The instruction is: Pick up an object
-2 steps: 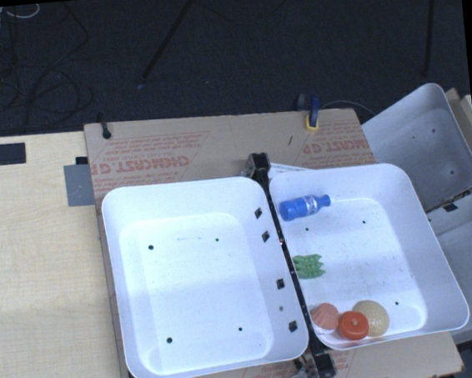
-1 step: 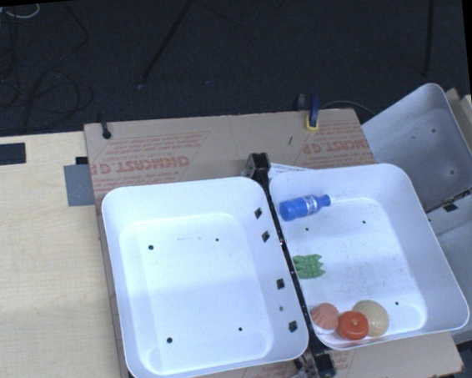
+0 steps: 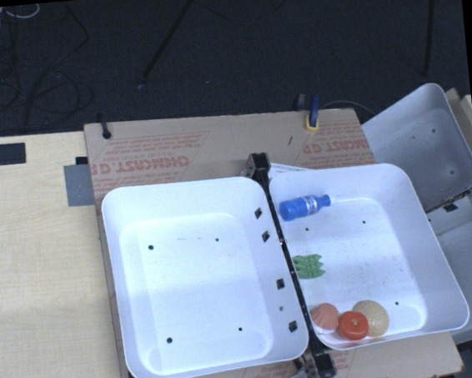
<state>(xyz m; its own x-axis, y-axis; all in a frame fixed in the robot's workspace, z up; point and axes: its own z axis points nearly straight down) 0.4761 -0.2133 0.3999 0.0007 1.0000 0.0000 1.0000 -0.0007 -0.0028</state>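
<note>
Cardboard (image 3: pixel 215 148) underlies both bins (image 3: pixel 183 200) (edges hidden), right one holding blue bottle (image 3: pixel 304 207).

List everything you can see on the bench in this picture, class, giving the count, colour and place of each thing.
Bins: two, white, side by side on the cardboard; left bin, right bin.
Bottle: one, blue with a pale cap, top left of the right bin.
Green object: one, by the right bin's left wall.
Round items: three, bottom of the right bin, touching; pink, red, cream.
Cardboard sheet: one, brown, under both bins.
</note>
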